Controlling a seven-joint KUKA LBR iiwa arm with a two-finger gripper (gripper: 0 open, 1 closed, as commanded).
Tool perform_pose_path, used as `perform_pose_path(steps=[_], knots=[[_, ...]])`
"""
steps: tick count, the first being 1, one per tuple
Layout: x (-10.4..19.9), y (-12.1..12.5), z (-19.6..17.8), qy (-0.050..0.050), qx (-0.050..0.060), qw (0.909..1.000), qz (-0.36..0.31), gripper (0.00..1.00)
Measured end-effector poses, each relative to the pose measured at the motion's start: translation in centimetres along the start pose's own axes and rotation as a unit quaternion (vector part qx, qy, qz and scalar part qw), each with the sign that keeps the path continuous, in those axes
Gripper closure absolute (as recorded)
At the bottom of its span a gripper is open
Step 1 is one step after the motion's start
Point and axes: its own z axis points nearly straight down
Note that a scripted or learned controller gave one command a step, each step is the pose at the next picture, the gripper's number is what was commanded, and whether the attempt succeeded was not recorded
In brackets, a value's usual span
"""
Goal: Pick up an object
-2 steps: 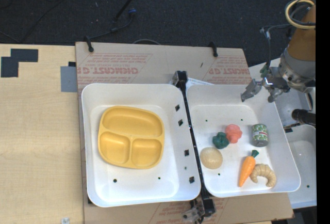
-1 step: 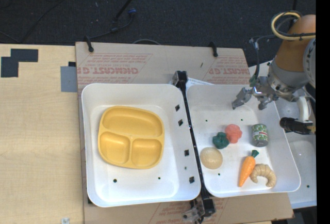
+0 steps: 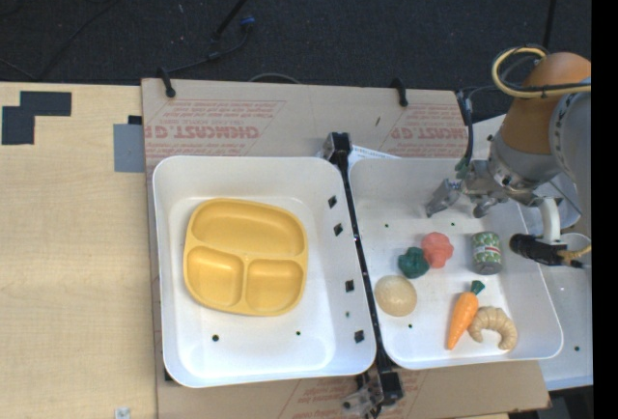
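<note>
From the camera above, the table (image 3: 77,243) carries two shallow white bins side by side. The left bin (image 3: 193,181) has a yellow compartment tray (image 3: 246,256) lying flat in it. The right bin (image 3: 406,190) holds the loose pieces: a pink lump (image 3: 437,248) touching a dark green piece (image 3: 413,262), a cream round ball (image 3: 395,295) just below them, a small green-labelled can (image 3: 487,252) standing upright, an orange carrot (image 3: 463,314), and a tan croissant (image 3: 494,327) right beside the carrot.

The arm comes in from the right, and its end effector (image 3: 465,198) hangs over the upper part of the right bin. Its fingers (image 3: 442,198) are spread apart with nothing between them. The pink lump and the can sit near it, just below; the carrot, croissant and ball lie farther toward the bin's near edge.
</note>
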Motion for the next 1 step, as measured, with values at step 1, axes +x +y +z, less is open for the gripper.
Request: perform_pose_path(steps=[1], knots=[[0.13, 0.02, 0.95, 0.0, 0.0, 1.0, -0.001, 0.0]])
